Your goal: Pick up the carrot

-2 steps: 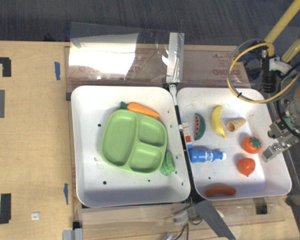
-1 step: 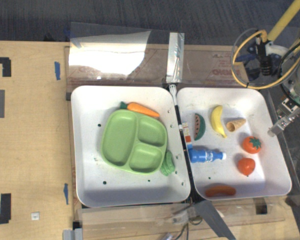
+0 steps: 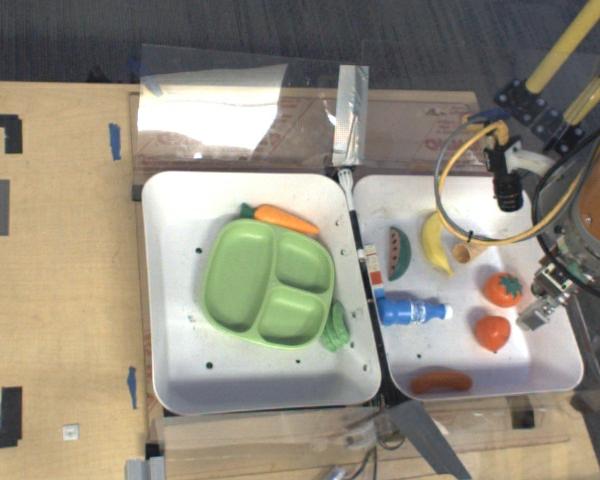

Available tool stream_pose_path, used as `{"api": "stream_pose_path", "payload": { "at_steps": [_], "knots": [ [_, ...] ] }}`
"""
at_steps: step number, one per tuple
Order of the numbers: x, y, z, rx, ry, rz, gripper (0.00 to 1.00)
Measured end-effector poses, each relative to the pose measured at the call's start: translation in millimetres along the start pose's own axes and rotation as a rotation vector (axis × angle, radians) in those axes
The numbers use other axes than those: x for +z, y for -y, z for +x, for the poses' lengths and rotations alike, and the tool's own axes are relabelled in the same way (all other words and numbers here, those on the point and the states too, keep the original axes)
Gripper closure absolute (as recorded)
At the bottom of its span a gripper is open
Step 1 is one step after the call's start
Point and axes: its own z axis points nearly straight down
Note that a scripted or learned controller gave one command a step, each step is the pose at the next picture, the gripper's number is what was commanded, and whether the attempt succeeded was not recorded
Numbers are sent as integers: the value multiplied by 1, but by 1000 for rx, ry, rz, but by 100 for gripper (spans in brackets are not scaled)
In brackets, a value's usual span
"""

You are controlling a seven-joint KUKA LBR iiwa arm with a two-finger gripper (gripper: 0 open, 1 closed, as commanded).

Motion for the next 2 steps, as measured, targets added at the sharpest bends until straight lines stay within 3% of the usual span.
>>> {"api": "stream_pose_path", "payload": {
  "at_steps": [1,2],
  "knots": [
    [-2,19,52,-210,-2,3,100],
    [-21,22,100,-430,-5,3,100]
  ]
}}
